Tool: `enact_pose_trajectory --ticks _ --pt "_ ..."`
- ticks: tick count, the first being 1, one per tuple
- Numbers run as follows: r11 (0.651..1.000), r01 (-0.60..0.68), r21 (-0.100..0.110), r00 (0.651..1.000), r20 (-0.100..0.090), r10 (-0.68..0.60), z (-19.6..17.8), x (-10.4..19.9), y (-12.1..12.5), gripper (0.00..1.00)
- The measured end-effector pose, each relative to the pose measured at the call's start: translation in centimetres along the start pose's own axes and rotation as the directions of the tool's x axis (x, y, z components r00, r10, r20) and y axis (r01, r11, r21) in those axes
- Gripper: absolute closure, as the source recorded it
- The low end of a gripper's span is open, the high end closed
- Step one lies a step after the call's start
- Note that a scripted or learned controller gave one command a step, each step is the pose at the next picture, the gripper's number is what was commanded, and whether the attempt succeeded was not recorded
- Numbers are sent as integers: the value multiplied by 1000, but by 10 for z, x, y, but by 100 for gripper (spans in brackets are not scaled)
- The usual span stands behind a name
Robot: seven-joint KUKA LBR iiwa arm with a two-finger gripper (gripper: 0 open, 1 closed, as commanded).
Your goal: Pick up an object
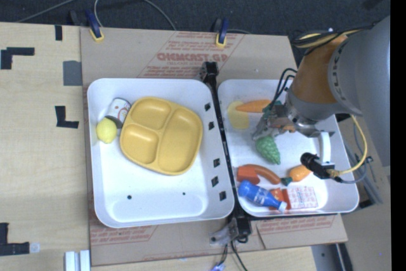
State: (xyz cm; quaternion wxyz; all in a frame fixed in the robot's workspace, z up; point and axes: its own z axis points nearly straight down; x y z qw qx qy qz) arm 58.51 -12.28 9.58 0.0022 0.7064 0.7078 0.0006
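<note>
Pick-up, not yet achieved: gripper [268, 129] low in right bin [342, 203], jaws' state cannot be told, directly above green toy [269, 150] lying on bin floor; grasp and lift remaining.

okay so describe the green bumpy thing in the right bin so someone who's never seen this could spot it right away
Start at the right bin, the one the arm reaches over. Near its middle, just below the gripper, lies a small green cone-shaped toy with a knobbly surface. It is the one green item there; the orange sausage-shaped toy and the blue bottle lie nearer the front edge.
</note>
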Motion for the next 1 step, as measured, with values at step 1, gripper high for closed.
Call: enact_pose_trajectory --ticks 1 --pt "1000 1 4 1000 -3 -1 -89 73 -22 100"
